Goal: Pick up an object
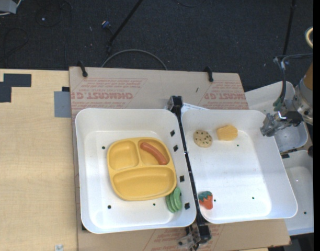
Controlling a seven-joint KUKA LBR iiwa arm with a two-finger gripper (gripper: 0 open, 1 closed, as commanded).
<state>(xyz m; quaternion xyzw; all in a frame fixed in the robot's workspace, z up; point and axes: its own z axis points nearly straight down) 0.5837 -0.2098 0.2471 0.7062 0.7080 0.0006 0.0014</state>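
The right bin (264,166) holds a round chocolate-chip cookie (203,138), a yellow cheese-like block (227,133) beside it, and a small strawberry (205,200) at the front left corner. In the left bin (92,140) lies a yellow divided plate (141,184) with a sausage (155,152) in its upper right compartment. A green ridged object (174,199) rests against the plate's front right edge. My gripper (271,125) hovers at the right bin's far right rim, well right of the yellow block, with nothing seen in it.
A black divider clip (175,104) joins the two bins at the back. Cardboard (149,90) lies under the bins. A wooden tabletop (29,161) spreads to the left. Cables and the arm's wrist (301,103) crowd the right edge.
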